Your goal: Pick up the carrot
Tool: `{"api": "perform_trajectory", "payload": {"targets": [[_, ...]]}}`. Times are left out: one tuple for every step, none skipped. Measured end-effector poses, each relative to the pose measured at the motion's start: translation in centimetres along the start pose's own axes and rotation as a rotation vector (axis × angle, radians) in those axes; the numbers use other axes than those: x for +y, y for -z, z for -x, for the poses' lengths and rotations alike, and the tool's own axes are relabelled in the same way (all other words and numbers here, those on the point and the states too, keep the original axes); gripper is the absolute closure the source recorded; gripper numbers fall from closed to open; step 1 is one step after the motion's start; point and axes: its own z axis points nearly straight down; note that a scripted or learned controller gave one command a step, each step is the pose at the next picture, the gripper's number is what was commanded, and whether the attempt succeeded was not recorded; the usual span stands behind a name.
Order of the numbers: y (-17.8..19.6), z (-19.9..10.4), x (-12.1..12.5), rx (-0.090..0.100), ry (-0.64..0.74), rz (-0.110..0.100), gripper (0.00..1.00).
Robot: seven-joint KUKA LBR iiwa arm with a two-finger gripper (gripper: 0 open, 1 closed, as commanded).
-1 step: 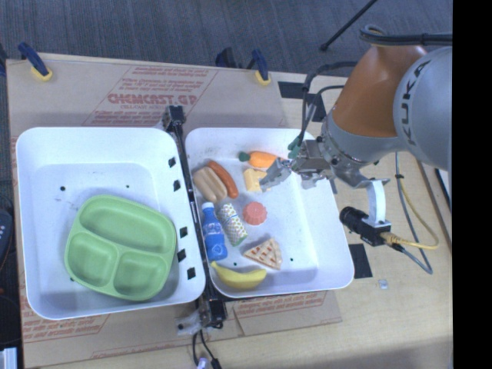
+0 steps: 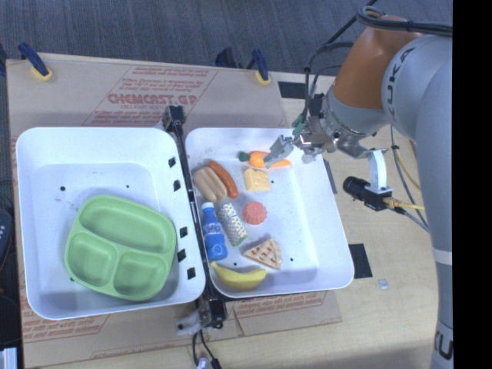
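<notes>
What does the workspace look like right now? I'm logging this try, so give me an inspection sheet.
Surface: bench under printed cardboard, bearing two white bins; left bin, right bin.
Job's things: carrot at the right bin's far edge, the hand right over it.
Clutter: hot dog, cheese wedge, blue bottle, can, red round piece, pizza slice, banana; green divided plate in the left bin.
Hand: fingers at the carrot; grip unclear.
Cables: black leads along the arm.
Surroundings: grey carpet, blue clamps.
</notes>
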Motion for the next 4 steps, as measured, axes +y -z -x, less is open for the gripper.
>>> {"api": "perform_trajectory", "payload": {"targets": [[-8.3, 2.5, 4.7, 0.000, -0.012, -0.001, 0.00], [-12.5, 1.1, 2.6, 0.000, -0.039, -0.001, 0.00], [-11.1, 1.0, 2.9, -0.001, -0.034, 0.005, 1.00], [-11.3, 1.0, 2.7, 0.000, -0.035, 0.001, 0.00]]}}
